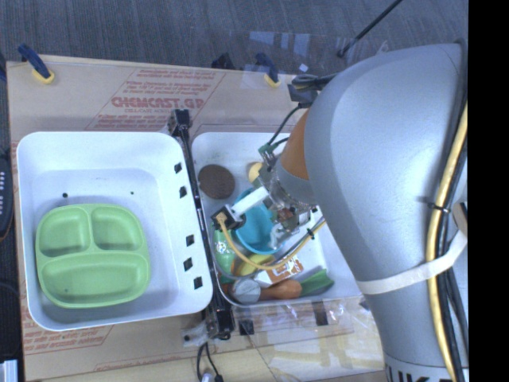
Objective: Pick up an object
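My gripper (280, 213) is low in the right bin (208, 146), directly over a blue bowl-like object (256, 229) in the bin's middle. The big grey arm covers the bin's right side. Around the blue object lie a brown disc (215, 181) at the back left, a small yellow piece (254, 170) behind it, and a green-and-yellow item (224, 253) at the left wall. An orange carrot-like piece (281, 290), a grey round thing (246, 291) and a green piece (316, 280) sit along the front wall. Whether the gripper touches the blue object is hidden.
The left bin (95, 153) holds a light green divided plate (93, 254) at its front left. A black divider with clips (191, 205) runs between the bins. Cardboard (151, 98) lies under both bins, with clamps at the back edge.
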### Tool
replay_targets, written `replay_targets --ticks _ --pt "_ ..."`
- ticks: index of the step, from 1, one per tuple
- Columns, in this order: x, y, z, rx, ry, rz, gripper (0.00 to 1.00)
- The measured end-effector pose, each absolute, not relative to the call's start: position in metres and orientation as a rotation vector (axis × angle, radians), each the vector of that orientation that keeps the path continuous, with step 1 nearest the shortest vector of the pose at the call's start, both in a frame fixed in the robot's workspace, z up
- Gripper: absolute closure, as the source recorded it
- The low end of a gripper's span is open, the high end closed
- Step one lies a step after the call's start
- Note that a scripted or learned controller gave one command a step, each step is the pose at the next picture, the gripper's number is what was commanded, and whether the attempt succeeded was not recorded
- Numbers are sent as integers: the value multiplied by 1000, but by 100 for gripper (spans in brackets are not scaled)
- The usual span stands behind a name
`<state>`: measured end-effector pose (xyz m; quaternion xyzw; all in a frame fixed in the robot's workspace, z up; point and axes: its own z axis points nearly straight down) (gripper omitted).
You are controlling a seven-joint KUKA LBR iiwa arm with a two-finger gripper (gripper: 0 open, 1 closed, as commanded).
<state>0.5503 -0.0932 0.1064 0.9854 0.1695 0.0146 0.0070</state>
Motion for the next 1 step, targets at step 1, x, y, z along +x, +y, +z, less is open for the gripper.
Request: replay_targets --ticks 1 --pt "510 -104 107 3050 689 62 0"
